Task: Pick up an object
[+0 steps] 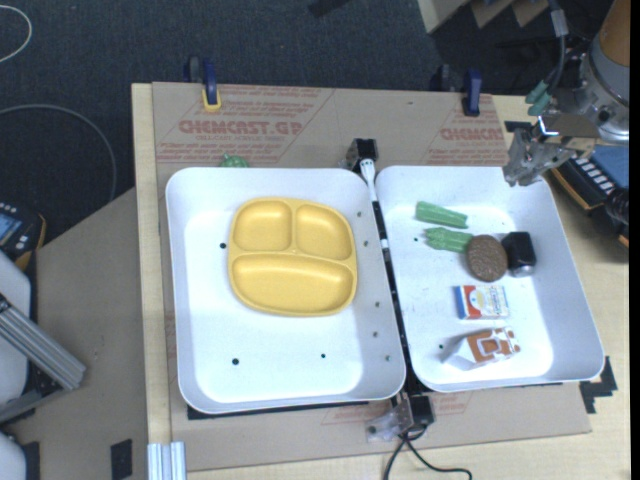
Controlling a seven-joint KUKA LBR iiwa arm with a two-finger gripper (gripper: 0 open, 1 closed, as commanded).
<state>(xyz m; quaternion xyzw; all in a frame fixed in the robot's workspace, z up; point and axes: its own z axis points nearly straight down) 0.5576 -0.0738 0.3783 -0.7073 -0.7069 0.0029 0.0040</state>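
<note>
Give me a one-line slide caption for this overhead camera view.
Gripper hovers over the right bin's back edge, above green pieces, a brown disc and small cartons; yellow tray in left bin.

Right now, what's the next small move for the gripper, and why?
Probably move inward over the right bin and descend toward the black block. The gripper sits above the bin's far right corner, apart from every object, and the block lies nearest, next to the brown round piece.
</note>
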